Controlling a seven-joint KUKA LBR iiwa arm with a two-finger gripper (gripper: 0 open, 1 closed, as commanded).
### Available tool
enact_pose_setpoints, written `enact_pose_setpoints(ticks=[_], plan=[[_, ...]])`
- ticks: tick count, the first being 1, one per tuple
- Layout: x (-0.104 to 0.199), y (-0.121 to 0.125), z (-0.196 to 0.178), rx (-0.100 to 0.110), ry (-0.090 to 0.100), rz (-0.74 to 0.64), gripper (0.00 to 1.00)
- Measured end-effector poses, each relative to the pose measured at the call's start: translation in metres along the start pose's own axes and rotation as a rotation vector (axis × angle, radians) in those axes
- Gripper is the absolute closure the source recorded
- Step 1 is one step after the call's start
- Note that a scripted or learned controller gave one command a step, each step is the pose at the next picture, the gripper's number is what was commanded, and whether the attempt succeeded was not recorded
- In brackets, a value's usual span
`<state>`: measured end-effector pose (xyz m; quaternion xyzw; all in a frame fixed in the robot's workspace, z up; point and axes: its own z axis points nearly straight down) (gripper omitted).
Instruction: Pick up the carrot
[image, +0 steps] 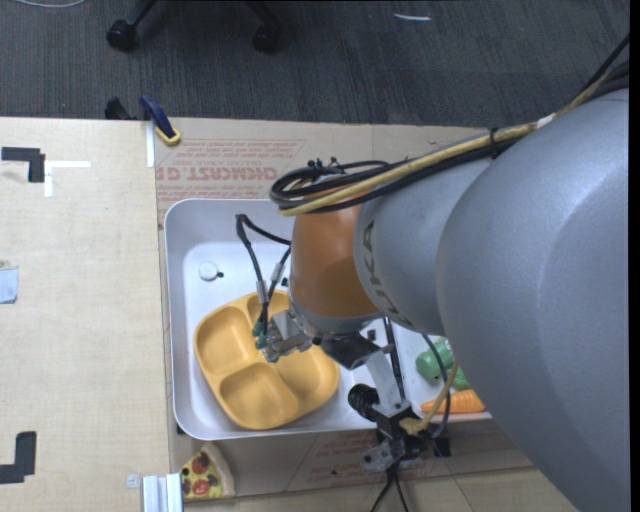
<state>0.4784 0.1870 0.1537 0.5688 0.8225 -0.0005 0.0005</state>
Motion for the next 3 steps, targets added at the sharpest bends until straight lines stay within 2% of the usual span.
enact_pose_setpoints(ticks=[1, 2, 3], plan=[[0.000, 0.000, -0.025, 0.001, -0.001, 0.361, 1.00], [0.007, 0.007, 0.046, -0.014, -0.001, 0.227, 1.00], [0.024, 0.016, 0.052, -0.017, -0.003, 0.537, 1.00]])
